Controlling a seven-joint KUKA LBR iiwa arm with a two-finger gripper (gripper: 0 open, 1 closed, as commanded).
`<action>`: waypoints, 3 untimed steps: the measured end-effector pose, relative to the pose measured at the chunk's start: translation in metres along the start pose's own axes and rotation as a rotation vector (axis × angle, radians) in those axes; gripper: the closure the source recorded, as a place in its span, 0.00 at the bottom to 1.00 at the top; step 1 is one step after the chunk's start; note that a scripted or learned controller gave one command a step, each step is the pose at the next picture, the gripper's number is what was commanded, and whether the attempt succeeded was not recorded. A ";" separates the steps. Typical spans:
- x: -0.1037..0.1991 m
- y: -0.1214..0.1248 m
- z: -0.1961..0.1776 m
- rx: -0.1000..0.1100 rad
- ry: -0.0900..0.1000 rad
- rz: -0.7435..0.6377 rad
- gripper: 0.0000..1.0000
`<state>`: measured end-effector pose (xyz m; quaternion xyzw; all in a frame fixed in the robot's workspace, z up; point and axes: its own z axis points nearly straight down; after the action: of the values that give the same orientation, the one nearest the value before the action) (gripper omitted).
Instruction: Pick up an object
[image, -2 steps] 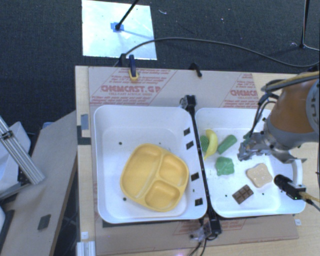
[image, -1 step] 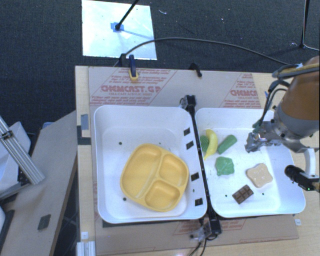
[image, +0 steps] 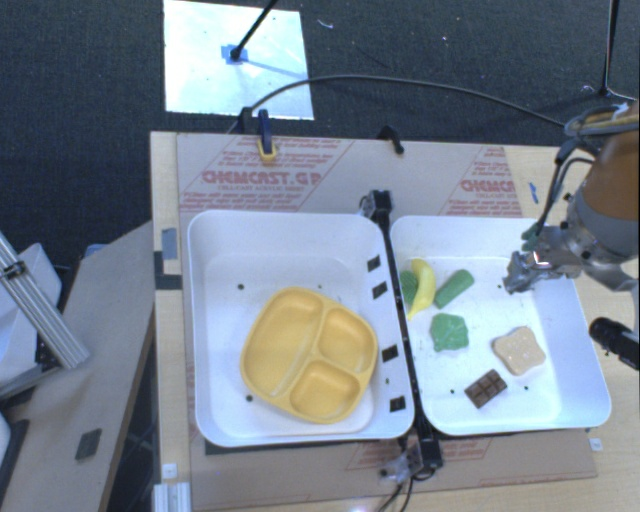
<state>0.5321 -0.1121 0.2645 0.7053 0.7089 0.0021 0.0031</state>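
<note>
From above and at a slant, the camera view takes in two shallow white bins set side by side on a bench covered with a printed protective sheet. The right white bin (image: 575, 395) serves as the landmark here. Inside it, near its left wall, a small yellow banana-shaped toy (image: 424, 283) lies lengthwise, touching a dark green rounded piece (image: 408, 288) on its left. Just right of the banana, a green cylinder-shaped toy (image: 453, 288) lies tilted. Below those, toward the bin's middle, sits a green leafy, lettuce-like toy (image: 449, 332). Farther right and slightly lower is a pale tan toast-shaped toy (image: 518, 350), and below it, near the bin's front wall, a small brown chocolate-bar toy (image: 486, 388).

The grey arm with its orange band reaches in over the bin's right rear corner. Its two-finger gripper (image: 522, 274) hangs above the bin's rear right area, up and right of the toast and well apart from the green cylinder. Whether its fingers are spread or closed cannot be told, and nothing is seen between them.

Left of the landmark bin, the left white bin (image: 215, 300) holds a yellow plastic plate with three compartments (image: 310, 353), lying toward its front right.
</note>
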 end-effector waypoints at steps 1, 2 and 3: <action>0.000 0.001 -0.024 0.003 0.001 0.000 1.00; 0.050 0.015 -0.002 0.006 0.003 -0.004 1.00; 0.109 0.024 0.015 0.007 0.003 -0.004 1.00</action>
<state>0.5559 -0.0034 0.2496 0.7037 0.7105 0.0008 -0.0004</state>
